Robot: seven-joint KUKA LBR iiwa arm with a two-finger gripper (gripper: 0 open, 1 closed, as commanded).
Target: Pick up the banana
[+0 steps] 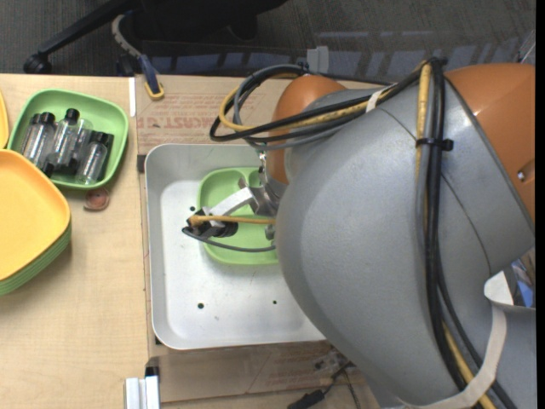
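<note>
My gripper [266,196] hangs low over a green bowl [223,187] that lies in the middle of the left white bin [170,254]. The big grey arm [400,245] with its orange band covers the bowl's right half, the bin's right side and all that lies beyond. The arm's bulk hides the fingertips, and whatever sits under the gripper is hidden too.
On the wooden bench to the left stand a green tray of small vials [72,139] and a stack of yellow plates [25,220]. A small brown disc [98,199] lies between them. A blue-handled tool [152,82] rests at the bench's back edge.
</note>
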